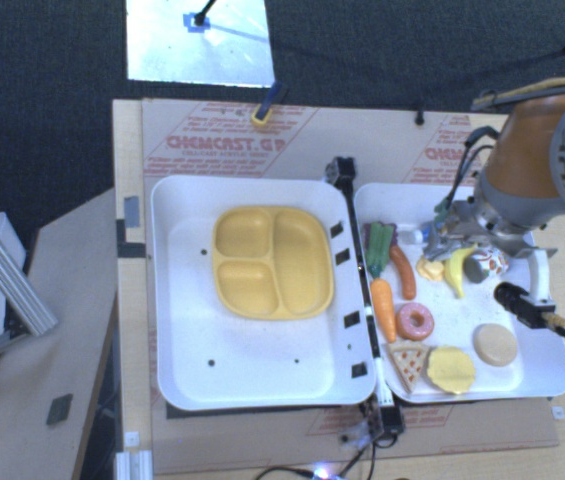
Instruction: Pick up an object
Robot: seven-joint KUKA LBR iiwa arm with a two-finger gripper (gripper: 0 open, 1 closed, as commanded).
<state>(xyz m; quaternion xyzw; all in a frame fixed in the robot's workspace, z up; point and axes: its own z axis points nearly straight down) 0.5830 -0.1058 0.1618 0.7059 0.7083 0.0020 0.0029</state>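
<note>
Lying lengthwise up-down, banana (456, 270) curves beside the gripper (449, 238).

Your single grey jointed arm (562, 158) enters from the right side of the camera view, its broad orange band (522, 153) sitting just above the wrist. You see the wrist pitched downward and leftward, with dark cables looping off its left flank. The metal two-finger gripper (452, 236) hangs low at the arm's end. Finger spacing cannot be read from this angle; they blur into the wrist hardware.
</note>
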